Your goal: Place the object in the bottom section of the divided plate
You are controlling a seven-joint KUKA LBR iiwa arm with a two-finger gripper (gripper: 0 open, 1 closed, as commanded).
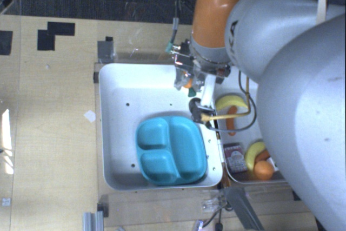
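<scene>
Nearest, the blue divided plate point(172, 150) is seen in the left bin point(116, 116); the end effector point(197, 108) is placed just beyond its far-right rim, its state indiscernible.

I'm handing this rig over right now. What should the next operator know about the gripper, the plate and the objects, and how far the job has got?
Gripper: over the left bin's right edge, above the plate; whether it is open or holding anything can't be told.
Plate: blue, divided, in the left bin, nothing visible in its sections.
Objects: bananas, an orange and a small box lie in the right bin.
Done: nothing placed.
Left: get an object into the bottom section.
</scene>
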